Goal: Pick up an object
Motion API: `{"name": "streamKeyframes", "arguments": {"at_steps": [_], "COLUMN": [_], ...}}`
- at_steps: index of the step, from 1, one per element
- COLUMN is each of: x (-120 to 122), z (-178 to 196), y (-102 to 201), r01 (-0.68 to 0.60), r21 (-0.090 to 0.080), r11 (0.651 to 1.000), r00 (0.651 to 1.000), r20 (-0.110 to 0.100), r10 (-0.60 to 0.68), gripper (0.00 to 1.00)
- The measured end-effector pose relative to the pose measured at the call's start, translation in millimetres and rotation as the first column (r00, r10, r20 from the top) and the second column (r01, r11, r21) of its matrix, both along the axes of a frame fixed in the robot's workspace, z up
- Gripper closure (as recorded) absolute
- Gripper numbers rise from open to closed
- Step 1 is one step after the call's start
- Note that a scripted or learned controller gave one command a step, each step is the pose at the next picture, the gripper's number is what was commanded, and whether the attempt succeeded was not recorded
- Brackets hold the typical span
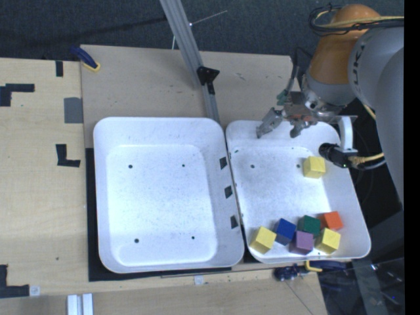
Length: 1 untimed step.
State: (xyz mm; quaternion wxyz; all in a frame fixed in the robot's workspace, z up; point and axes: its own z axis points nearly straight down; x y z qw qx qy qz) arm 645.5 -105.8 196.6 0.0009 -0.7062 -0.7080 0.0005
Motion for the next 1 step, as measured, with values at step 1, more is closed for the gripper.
{"name": "streamKeyframes", "arguments": {"at_steps": [1], "x": [0.0], "z": [0.0], "y": [0.0], "r01": [0.000], "r21": [0.000], "r11": [1.000], "r00": [1.000], "r20": [0.000], "r10": [0.000], "gripper": [0.00]}}
